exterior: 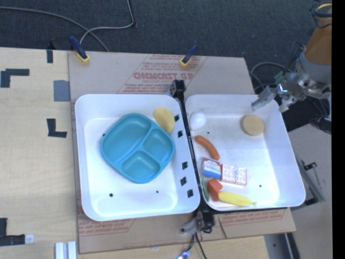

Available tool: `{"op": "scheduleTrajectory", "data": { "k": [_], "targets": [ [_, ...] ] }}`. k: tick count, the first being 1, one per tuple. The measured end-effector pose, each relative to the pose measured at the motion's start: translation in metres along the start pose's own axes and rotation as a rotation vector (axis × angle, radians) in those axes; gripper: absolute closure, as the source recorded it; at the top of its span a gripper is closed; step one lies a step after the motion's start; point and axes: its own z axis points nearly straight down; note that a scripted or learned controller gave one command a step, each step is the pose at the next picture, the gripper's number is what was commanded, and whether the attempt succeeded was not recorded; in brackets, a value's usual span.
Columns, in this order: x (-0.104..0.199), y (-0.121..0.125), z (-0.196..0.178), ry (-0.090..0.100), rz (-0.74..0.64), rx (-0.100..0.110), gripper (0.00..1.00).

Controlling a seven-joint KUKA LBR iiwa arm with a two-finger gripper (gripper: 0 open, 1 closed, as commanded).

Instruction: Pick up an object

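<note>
Over the right bin's (pixel 280 144) far corner, arm angled in, claw (pixel 269 97) empty, grip width unclear

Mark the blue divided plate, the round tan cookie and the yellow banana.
Blue divided plastic plate (pixel 138 147), camera view, centre ridge.
Round tan cookie (pixel 253 125), camera view, top face.
Yellow toy banana (pixel 236 199), camera view, mid-body.

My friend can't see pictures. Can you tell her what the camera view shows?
Two white bins sit side by side; the gripper hovers at the right bin's far edge, near a tan round cookie. The left bin has a blue divided plate and a lemon.
</note>
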Motion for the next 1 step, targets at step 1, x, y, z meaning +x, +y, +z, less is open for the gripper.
{"op": "scheduleTrajectory", "data": {
  "k": [1],
  "targets": [
    [-0.0003, -0.0003, 0.125, -0.002, -0.001, -0.006, 0.0]
  ]
}}
